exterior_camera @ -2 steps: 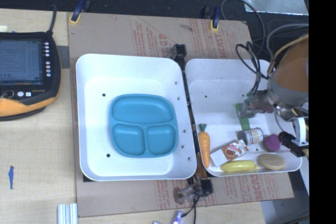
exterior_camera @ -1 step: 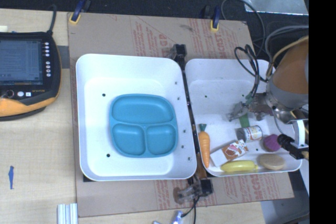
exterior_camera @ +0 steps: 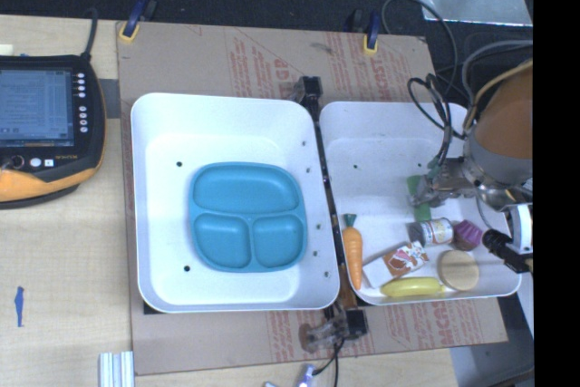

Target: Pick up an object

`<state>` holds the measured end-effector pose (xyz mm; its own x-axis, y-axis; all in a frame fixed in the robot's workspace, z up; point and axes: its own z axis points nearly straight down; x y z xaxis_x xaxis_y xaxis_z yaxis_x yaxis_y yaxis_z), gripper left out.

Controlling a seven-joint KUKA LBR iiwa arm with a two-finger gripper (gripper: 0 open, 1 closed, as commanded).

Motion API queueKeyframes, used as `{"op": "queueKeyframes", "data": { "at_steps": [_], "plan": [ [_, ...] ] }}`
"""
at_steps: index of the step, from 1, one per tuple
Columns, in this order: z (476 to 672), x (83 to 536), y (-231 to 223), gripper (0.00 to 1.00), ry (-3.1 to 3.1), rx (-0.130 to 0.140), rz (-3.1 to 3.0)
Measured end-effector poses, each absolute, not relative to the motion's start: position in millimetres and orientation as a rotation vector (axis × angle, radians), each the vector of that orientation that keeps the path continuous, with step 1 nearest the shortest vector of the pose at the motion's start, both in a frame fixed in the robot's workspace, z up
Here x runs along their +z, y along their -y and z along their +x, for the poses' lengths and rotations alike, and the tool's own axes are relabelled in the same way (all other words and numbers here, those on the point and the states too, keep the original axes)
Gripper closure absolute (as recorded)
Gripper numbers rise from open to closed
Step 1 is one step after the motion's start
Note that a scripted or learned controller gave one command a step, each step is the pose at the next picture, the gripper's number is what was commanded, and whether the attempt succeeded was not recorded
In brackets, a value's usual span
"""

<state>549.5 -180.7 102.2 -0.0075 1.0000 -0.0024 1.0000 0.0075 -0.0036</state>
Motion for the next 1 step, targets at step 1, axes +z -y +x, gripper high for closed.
{"op": "queueKeyframes", "data": {
  "at_steps": [1],
  "plan": [
    [565.6, 192.4, 78.4, 1.00, 2.225, -0.001, -2.214]
  ]
}}
